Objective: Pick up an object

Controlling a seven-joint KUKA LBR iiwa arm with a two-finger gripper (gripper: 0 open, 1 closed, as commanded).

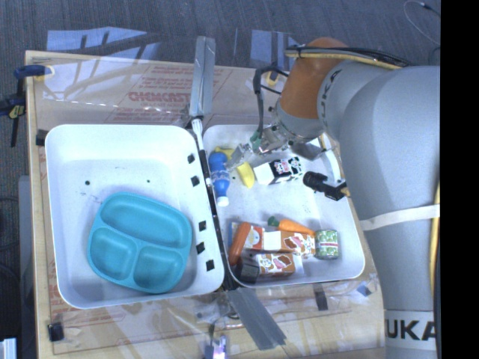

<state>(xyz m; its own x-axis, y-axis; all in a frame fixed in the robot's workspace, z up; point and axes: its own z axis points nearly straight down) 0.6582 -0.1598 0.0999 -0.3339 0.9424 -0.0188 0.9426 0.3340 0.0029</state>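
Pale wood counter (90, 73) carries 2 shallow white bins side by side. We see a blue tray (140, 241) with 3 compartments lying in the left bin (75, 148). The right bin (340, 215) holds the clutter. The gripper (253, 148) sits low over that bin's far end, and we cannot tell whether it is released or clenched. Nothing visibly sits in its grasp.

Just beside it lies a small yellow block (245, 174), between a blue-and-white bottle (218, 172) and a black-and-white box (281, 169). We judge this block the likeliest pick. It looks light, stiff and smooth, probably plastic, so it could slip. We would grip it across its 2 narrower sides. The bottle lies close, so the approach has little room on that side.
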